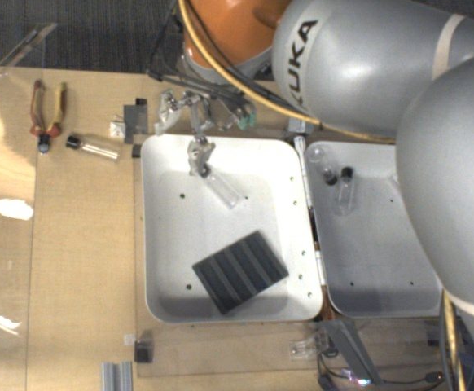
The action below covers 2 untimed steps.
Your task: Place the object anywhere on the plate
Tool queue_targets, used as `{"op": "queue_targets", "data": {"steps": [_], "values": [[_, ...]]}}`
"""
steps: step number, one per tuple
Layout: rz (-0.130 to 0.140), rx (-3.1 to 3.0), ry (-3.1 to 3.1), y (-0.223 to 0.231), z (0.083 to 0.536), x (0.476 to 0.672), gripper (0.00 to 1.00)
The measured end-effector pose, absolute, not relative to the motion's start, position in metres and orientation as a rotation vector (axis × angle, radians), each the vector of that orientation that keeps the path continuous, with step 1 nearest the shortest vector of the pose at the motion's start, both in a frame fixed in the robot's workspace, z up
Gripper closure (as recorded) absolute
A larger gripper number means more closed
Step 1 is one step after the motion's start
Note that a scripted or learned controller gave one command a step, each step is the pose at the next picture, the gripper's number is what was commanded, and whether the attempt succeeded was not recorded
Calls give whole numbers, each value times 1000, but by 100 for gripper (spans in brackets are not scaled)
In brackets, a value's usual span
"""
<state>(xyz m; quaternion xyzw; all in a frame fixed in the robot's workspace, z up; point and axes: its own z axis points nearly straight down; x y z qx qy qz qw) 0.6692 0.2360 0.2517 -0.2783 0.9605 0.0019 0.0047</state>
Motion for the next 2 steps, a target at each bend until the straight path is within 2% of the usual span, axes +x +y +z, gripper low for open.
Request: {"op": "queue_targets", "data": {"steps": [1,2], "values": [[12,-866,3000,238,265,670,100],[3,-1640,2667,237,255,669,100]]}}
